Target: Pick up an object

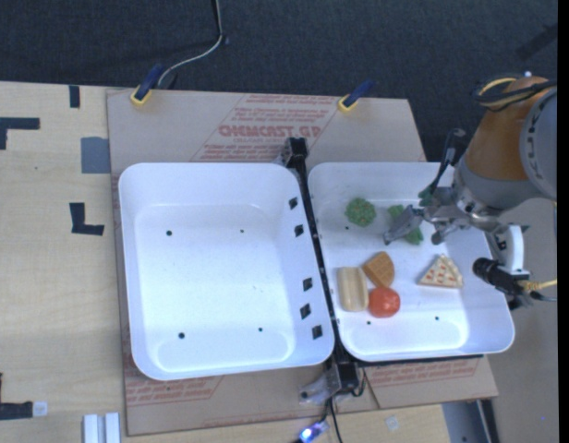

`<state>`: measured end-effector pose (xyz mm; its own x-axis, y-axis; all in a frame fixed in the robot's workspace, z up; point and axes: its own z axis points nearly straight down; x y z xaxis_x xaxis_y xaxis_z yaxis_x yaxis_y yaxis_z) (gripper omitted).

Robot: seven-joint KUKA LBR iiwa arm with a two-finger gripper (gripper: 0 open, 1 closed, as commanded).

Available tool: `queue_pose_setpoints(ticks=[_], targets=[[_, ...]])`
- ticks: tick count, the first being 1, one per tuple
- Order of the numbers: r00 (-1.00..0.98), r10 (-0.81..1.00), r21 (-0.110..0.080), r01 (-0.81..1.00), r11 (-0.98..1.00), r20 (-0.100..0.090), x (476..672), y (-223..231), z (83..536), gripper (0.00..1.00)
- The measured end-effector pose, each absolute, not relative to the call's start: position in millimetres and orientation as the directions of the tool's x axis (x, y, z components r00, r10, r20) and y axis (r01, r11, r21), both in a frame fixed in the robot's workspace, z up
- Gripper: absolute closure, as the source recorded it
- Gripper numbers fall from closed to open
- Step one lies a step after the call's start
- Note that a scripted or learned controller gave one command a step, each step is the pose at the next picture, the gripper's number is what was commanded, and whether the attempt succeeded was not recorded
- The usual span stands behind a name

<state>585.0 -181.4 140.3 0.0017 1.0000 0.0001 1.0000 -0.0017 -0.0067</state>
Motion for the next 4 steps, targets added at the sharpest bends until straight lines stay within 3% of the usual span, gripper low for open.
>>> queue_pose_setpoints(ticks=[1, 2, 3, 4], targets=[[0.003, 1.000, 0.026, 1.000, -0.003, -0.005, 527.7, -182, 91, 0.00], [0.001, 1.000, 0.001, 1.000, -0.001, 0.000, 483.2, -172, 144, 0.00], [0.002, 1.000, -0.003, 1.000, -0.002, 0.000, 482.9, -205, 115, 0.00], [-0.001, 1.000, -0.003, 1.000, 0.001, 0.001, 483.3, -202, 126, 1.00]])
